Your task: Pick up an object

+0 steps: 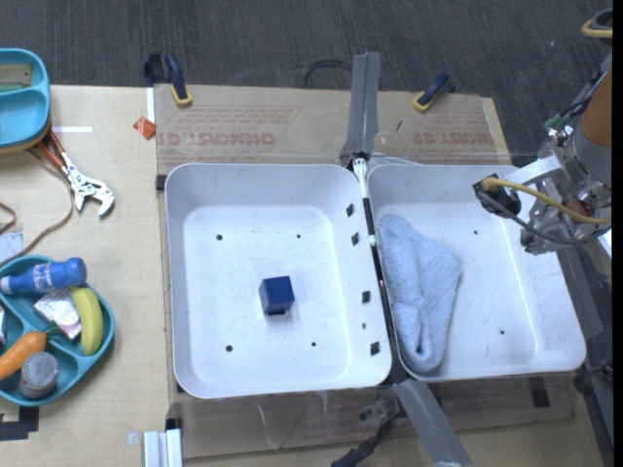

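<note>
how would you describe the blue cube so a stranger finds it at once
Find the white bin on the view's left of the pair. Near its middle sits a small dark blue cube, alone there; the neighbouring bin holds a crumpled pale towel.

Left bin (224, 343): the blue cube (277, 295) sits near the middle, apart from all four walls, with open floor on every side, so I can come straight down on it. Right bin (506, 300): the towel (419, 290) is heaped along its left wall and takes up that strip, while the right half of the floor is bare. My hand (540, 230) hangs over that bare side. The ridge where the rims meet (368, 251), with its black clips (366, 297), lies between the bins.
</note>
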Controlling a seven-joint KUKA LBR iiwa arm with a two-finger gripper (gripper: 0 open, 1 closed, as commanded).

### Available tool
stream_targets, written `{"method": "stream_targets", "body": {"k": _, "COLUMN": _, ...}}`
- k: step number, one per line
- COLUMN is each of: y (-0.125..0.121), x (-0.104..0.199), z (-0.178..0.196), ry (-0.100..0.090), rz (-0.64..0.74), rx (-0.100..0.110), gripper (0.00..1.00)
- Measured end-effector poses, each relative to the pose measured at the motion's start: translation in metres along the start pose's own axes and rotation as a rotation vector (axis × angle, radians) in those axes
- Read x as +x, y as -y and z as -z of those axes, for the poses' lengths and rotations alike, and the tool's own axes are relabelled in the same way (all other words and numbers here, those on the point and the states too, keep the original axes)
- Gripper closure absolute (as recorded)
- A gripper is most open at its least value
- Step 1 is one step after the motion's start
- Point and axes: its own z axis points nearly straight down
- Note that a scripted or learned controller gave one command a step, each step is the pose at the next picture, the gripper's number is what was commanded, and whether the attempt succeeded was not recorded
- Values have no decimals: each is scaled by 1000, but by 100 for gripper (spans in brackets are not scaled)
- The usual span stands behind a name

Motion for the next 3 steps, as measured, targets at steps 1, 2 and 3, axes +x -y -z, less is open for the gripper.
{"method": "stream_targets", "body": {"k": 1, "y": -59, "x": 5, "z": -63, "ry": 0, "rz": 6, "rx": 1, "gripper": 100}}
{"method": "stream_targets", "body": {"k": 2, "y": -96, "x": 16, "z": -86, "ry": -2, "rz": 170, "rx": -1, "gripper": 100}}
{"method": "stream_targets", "body": {"k": 3, "y": -96, "x": 16, "z": -86, "ry": -2, "rz": 171, "rx": -1, "gripper": 0}}
